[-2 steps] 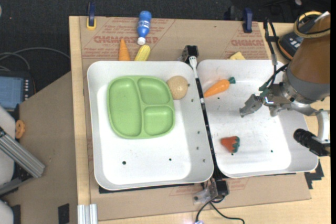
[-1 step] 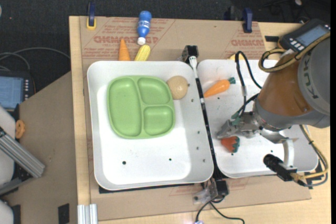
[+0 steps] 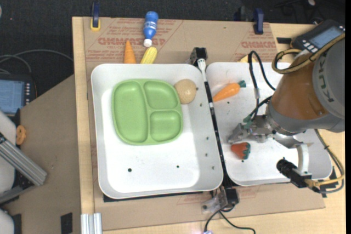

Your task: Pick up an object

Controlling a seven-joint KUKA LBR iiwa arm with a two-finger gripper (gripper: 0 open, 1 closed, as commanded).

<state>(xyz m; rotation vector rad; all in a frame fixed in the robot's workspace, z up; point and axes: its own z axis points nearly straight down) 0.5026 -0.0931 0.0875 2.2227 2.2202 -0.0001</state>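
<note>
My gripper (image 3: 242, 132) hangs low over the left half of the right bin (image 3: 307, 172), at the end of the grey arm with its orange band (image 3: 299, 93). A small red toy with a green tip (image 3: 241, 150) lies on the bin floor just below and in front of the gripper, close to it; whether they touch is unclear. Further back in the same bin, apart from the gripper, lies an orange toy carrot (image 3: 227, 91).
The left bin (image 3: 148, 167) holds a green divided plate (image 3: 147, 111) and a beige ball (image 3: 185, 91) at its back right. Behind the bins on the board lie a blue-white bottle (image 3: 149, 28), a small orange carrot (image 3: 129, 54) and a yellow corn (image 3: 148, 55). Cables loop over the right bin's back.
</note>
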